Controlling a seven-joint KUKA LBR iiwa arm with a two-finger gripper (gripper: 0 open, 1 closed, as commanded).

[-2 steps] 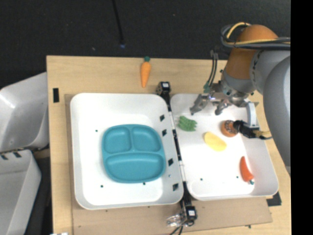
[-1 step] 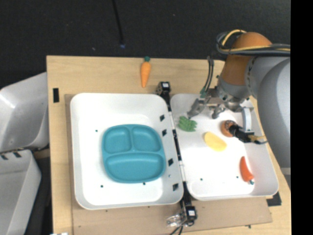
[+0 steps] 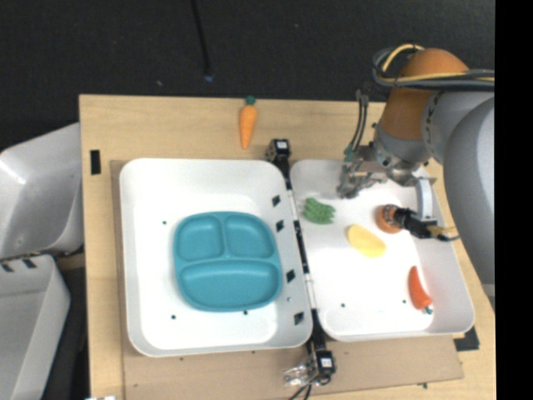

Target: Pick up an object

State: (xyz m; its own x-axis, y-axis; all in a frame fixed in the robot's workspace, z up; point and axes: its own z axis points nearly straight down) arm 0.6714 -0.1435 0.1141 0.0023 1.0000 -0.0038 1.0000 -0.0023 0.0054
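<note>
Gripper [image 3: 354,182] hung low over right bin [image 3: 333,315], rear edge, nr. green toy [image 3: 318,211], prob. its target. Finger gap hidden; open or closed, can't tell. Yellow piece [image 3: 366,240] and red piece [image 3: 419,287] lay loose, w/ tray [image 3: 226,259] in left bin [image 3: 141,307].

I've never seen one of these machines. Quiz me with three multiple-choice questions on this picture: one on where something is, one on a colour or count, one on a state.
1. Where does the carrot lie?
A. On the bench beyond the bins
B. On the tray
C. In the right bin

2. What colour is the divided tray?
A. Red
B. Blue
C. Yellow

3. How does the tray sit in the left bin?
A. Flat, compartments up
B. On edge
C. Upside down

Answers: 1 A, it rests on bare wood past the bins' far rims. 2 B, it is plainly teal-blue. 3 A, its three hollows face the camera.
</note>
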